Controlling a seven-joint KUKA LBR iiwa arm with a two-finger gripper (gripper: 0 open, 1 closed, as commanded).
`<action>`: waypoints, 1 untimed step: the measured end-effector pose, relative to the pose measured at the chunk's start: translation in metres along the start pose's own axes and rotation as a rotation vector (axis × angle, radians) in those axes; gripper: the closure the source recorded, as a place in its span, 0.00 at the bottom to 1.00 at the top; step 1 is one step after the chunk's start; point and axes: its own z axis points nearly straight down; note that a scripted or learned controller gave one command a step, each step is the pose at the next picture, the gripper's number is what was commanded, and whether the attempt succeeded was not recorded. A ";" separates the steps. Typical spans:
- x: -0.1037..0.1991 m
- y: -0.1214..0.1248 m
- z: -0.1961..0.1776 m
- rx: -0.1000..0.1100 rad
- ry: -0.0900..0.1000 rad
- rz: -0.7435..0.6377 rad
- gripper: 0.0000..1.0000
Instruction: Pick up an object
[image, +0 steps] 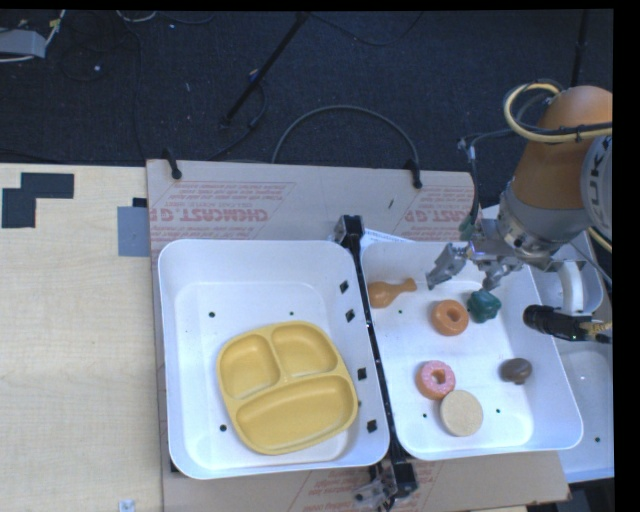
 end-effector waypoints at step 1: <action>0.000 0.002 -0.008 -0.013 -0.001 -0.002 0.00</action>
